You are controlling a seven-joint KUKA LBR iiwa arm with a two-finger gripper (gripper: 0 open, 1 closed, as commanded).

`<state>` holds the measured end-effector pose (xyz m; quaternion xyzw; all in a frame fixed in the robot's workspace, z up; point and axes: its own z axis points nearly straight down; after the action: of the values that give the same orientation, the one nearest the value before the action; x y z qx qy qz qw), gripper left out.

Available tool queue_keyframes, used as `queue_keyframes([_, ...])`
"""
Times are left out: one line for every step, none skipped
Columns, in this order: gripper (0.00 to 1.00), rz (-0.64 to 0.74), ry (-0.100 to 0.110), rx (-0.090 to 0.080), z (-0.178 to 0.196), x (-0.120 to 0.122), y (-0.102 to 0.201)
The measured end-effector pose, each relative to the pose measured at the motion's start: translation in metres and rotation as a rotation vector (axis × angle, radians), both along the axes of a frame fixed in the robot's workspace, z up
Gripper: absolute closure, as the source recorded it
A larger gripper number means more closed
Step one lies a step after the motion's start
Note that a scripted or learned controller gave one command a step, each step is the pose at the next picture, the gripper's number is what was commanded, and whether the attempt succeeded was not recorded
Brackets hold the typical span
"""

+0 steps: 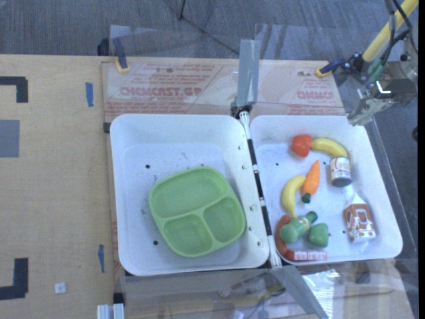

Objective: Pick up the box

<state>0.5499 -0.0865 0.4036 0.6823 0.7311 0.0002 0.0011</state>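
White right bin (388, 208) holds the box (358, 220), orange-and-white carton lying at about 4 o'clock in the bin, just below the small can (340, 171), apart from the green bottle (297, 228) and green pepper (319, 234) at 6 o'clock. Tool (367, 108) sits outside the bin past its 1 o'clock corner, well apart from the box, nothing in it; finger state, cannot tell. Left bin (126, 178) carries a green divided plate (196, 211); banana (329, 146), tomato (301, 145), carrot (311, 180) toward 12 o'clock of the right bin.
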Motion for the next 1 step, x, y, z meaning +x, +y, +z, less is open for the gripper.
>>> queue_keyframes([1.00,-0.159,-0.002,0.000,0.0279,0.0523,0.0719])
